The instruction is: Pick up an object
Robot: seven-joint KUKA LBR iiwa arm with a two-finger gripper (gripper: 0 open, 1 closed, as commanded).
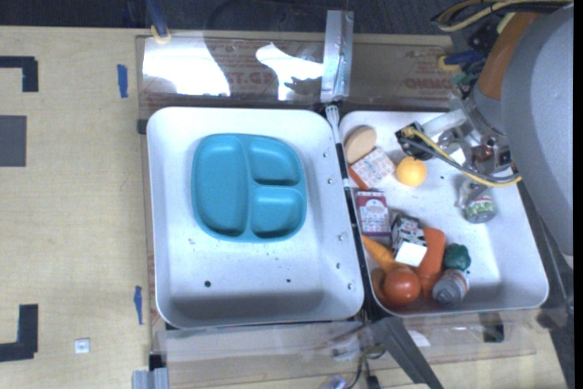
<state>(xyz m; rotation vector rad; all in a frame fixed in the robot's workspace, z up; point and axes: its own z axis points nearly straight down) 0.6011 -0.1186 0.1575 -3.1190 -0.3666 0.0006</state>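
Note:
The right bin [519,282] holds several small items. A tan oval bun [361,140] lies at its far left, with a red-and-white packet [373,167] just below it. An orange ball [412,172] sits beside the packet. Lower down are a dark red box [372,213], a carrot [378,250], a red tomato [400,286], an orange-red piece [434,250], a dark green item [455,258] and a grey bottle-like item [450,288]. My gripper [475,161] hangs over the bin's upper right part, just above a small grey-green object [480,209]. Whether it touches that object is unclear.
The left bin [173,278] bears a blue divided plate [248,186]. A metal divider post [337,55] stands behind the seam between the bins. The grey arm [547,96] and its cables [474,14] cover the right bin's far right corner.

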